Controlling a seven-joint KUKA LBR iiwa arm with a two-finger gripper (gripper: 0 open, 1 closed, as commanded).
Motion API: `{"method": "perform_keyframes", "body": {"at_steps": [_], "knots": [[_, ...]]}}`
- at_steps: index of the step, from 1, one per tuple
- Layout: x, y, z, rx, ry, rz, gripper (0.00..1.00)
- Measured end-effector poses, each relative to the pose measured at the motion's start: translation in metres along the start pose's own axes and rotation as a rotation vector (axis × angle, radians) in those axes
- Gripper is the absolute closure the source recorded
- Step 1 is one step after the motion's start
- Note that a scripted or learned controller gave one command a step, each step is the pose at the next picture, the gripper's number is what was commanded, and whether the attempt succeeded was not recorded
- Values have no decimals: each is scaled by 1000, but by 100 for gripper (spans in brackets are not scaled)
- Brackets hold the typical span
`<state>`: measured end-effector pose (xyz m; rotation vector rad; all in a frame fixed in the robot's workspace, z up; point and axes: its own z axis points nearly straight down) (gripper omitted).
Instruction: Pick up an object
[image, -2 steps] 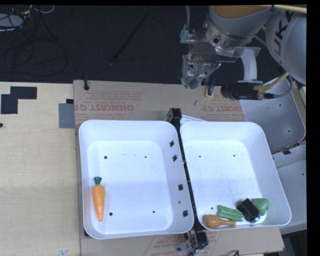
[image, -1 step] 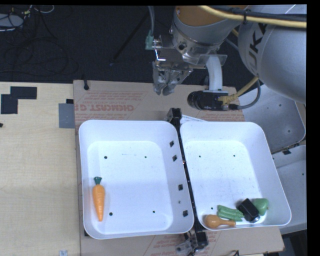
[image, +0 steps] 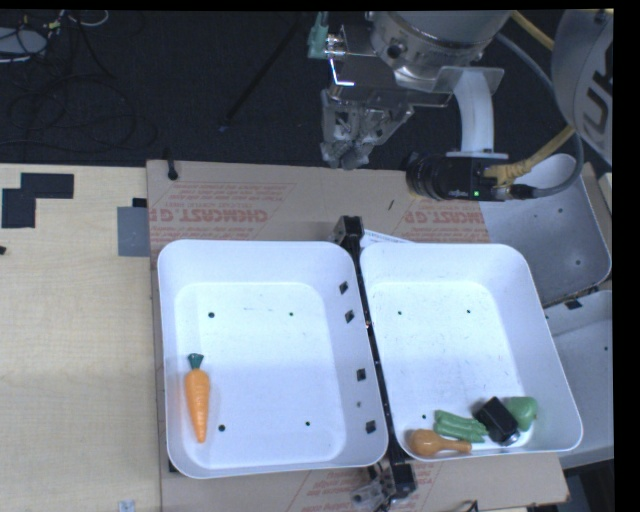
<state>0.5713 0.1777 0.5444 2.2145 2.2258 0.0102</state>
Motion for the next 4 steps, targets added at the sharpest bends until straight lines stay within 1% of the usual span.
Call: {"method": "perform_keyframes", "body": {"at_steps": [1, 2, 3, 4], "knots": [[58, 50, 41, 14, -6, 1, 100], [28, 74, 6, 7, -5, 7, 100], [67, 73, 25, 13, -6, 2, 100], [46, 72, 105, 19, -9, 7, 100]]}}
